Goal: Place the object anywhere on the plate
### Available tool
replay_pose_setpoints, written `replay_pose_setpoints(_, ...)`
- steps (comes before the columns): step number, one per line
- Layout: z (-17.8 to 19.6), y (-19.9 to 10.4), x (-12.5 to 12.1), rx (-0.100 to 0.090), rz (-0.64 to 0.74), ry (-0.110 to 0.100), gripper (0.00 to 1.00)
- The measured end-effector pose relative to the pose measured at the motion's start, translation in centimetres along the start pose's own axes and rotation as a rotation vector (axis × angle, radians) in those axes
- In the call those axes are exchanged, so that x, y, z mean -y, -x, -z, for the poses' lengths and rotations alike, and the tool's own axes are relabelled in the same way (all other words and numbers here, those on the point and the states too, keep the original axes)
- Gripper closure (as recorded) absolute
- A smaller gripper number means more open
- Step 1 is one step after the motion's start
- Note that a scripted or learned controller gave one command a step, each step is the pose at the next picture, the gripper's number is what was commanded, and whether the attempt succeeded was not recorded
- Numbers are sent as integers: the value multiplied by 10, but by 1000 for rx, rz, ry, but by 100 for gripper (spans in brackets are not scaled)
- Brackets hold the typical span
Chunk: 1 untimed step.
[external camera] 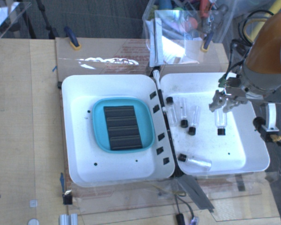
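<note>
- Two shallow white bins side by side on a pale wood bench: left bin [75, 125], right bin [234, 158], both smooth plastic with rounded corners.
- Left bin holds a teal plate [99, 125], rounded-square shape, glossy rim; a dark ribbed rectangular slab [124, 127] lies on its middle.
- Right bin holds small clear vials with black caps, glassy cylinders. One vial [195, 161] lies on its side near the front edge, cap pointing left.
- Three more vials [182, 114] clustered in the left-middle of the right bin, roughly upright or tilted, cannot tell exactly.
- Another vial [220, 123] sits right of centre in the right bin, cap at its near end, just below the gripper.
- Gripper [223, 102], grey metal, hangs over the far-right part of the right bin; finger spread: cannot tell, nothing visibly held.
- Arm has an orange band at the top right.
- Black clips line the seam between bins.
- Clear plastic box [187, 18] of colourful items stands behind the bins.
</note>
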State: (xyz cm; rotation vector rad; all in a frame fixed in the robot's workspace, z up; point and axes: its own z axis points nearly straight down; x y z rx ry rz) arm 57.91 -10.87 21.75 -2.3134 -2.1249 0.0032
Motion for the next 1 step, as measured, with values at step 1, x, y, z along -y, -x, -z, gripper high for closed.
replay_pose_setpoints(1,0,0,0,0,0,0,0)
